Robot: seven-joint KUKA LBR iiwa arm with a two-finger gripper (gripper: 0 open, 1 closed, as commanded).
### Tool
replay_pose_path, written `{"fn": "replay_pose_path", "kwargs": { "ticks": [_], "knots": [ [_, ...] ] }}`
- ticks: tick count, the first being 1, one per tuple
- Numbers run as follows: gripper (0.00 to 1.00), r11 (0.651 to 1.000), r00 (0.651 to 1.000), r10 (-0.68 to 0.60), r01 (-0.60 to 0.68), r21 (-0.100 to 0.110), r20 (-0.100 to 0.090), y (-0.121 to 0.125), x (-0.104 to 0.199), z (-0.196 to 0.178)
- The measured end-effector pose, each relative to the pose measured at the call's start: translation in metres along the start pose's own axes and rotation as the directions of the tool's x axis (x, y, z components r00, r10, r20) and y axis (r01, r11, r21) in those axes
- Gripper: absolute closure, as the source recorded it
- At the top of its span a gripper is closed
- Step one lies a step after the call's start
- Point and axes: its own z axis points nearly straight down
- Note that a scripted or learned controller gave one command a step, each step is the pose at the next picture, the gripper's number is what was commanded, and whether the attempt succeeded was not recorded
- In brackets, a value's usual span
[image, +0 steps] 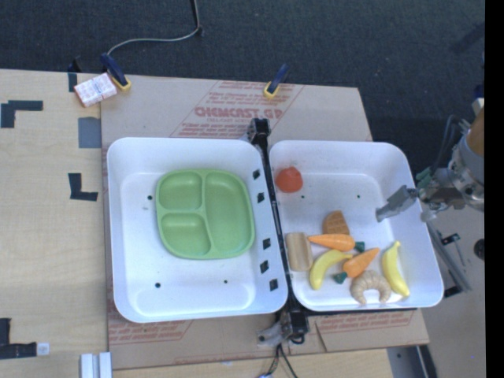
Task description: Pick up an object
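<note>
Nearest the lower edge, a croissant (371, 290) lies in the front of the right bin (346, 154), beside a yellow banana (394, 270) near the bin's right wall; just behind them a second banana (327, 268), two carrots (331, 242) (361, 261) and a pale bread slice (298, 251) crowd together, touching or overlapping; a brown bread piece (336, 223) sits behind the upper carrot; an orange tomato (289, 179) rests apart, near the dividing wall at the back. Left bin (126, 235): a green divided plate (205, 214) lies flat in its middle. Gripper (396, 203): poised over the right bin's right side, above bare floor, well apart from the food; whether its fingers are open or closed cannot be told, and nothing shows between them. Both bins rest on cardboard (228, 109) on the worktop (39, 235); two clamps (116, 71) (276, 83) hold its far edge.
</note>
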Motion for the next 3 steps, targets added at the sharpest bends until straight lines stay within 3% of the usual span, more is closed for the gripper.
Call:
{"fn": "replay_pose_path", "kwargs": {
  "ticks": [1, 2, 3],
  "knots": [
    [0.0, 1.0, 1.0, -0.001, 0.001, 0.002, -0.001, 0.067, 0.053, 0.094],
    [0.0, 1.0, 1.0, 0.0, 0.0, -0.003, 0.0, 0.062, 0.058, 0.185],
    [0.0, 1.0, 1.0, -0.002, 0.002, -0.006, 0.001, 0.104, 0.077, 0.185]
  ]
}}
